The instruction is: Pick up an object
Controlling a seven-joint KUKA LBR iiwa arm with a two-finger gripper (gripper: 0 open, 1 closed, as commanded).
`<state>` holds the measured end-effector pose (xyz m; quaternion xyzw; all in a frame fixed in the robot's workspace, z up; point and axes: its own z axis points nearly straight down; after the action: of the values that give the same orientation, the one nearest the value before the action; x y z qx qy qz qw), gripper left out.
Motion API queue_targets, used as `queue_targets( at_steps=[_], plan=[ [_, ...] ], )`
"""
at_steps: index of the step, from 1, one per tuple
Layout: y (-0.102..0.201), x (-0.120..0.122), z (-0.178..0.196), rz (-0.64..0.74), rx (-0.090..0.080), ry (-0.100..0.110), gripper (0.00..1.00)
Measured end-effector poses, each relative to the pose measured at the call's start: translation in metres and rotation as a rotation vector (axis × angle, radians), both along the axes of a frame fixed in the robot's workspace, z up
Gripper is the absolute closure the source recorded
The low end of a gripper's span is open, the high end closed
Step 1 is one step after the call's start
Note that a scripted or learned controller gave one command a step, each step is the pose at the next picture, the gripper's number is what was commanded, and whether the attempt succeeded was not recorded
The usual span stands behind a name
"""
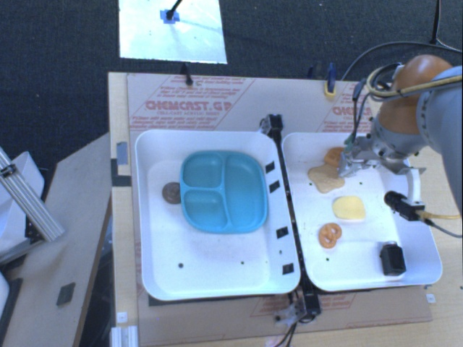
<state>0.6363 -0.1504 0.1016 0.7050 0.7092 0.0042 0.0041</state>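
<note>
The right bin [416,266] holds a tan flat piece [325,179], an orange piece [333,155] behind it, a yellow slab [349,208], an orange pretzel-shaped toy [330,235] and a black block [391,259]. My gripper [348,165] is down in the back of this bin, right beside the tan and orange pieces. Nothing shows between its fingers. A blue divided plate [221,191] lies in the left bin [155,266], with a small brown disc [171,192] at its left edge.
A black divider with clips [282,194] runs between the two bins. The grey arm with its orange band [419,74] and cables cross the back right. A metal rail [29,201] stands at the far left.
</note>
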Motion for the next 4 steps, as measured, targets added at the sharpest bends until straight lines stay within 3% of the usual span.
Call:
queue_targets(
  at_steps=[2,3,4],
  plan=[
    [0.009,0.004,0.125,0.001,-0.002,0.002,1.00],
    [0.009,0.005,0.160,0.001,-0.002,0.005,1.00],
    [0.054,0.007,0.162,0.003,0.001,0.009,1.00]
  ],
)
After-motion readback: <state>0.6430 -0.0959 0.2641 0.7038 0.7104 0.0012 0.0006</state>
